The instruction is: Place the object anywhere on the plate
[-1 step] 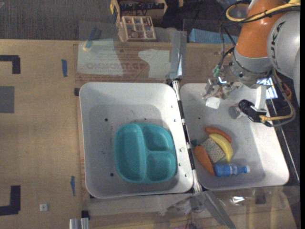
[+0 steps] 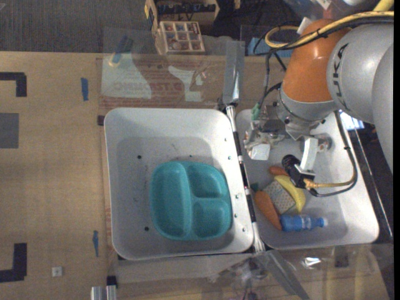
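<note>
A teal plate [image 2: 189, 200] with three compartments lies in the left bin [image 2: 125, 136], with nothing on it. The right bin [image 2: 356, 217] holds the loose objects. These are an orange carrot [image 2: 266, 209], a yellow banana [image 2: 296, 195], a grey textured piece [image 2: 283, 196] lying across the banana, a small blue bottle [image 2: 303, 222] on its side, and a small orange item [image 2: 278, 170]. My gripper [image 2: 265, 140] hangs low over the back left part of the right bin, just behind these objects. The orange-banded wrist hides most of it from above.
The ridge between the two bins [image 2: 240, 167] runs right beside the gripper. A black part with a yellow cable [image 2: 325, 189] loops over the right bin. A clear plastic sheet [image 2: 162, 80] and a cardboard box [image 2: 181, 11] lie behind the bins.
</note>
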`<state>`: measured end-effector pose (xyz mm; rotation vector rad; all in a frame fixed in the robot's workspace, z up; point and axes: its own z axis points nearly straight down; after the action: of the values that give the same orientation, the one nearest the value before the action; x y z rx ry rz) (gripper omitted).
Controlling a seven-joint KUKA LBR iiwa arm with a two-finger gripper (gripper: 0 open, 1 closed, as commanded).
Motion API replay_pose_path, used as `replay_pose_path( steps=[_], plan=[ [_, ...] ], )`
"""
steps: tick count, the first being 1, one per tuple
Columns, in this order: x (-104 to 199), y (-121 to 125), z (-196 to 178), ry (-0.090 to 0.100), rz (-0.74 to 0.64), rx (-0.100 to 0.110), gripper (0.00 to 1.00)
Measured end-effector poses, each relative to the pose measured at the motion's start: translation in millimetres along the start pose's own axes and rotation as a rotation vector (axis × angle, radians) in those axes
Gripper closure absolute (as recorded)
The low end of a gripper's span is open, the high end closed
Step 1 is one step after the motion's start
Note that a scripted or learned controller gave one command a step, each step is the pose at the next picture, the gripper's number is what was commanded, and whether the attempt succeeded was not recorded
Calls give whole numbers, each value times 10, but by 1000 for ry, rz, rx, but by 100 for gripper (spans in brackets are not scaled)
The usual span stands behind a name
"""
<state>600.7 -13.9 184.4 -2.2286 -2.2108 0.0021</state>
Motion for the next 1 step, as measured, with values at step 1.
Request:
replay_pose_path(
  steps=[1],
  plan=[
    [264,-209,-40,-21,-175,-11,100]
  ],
)
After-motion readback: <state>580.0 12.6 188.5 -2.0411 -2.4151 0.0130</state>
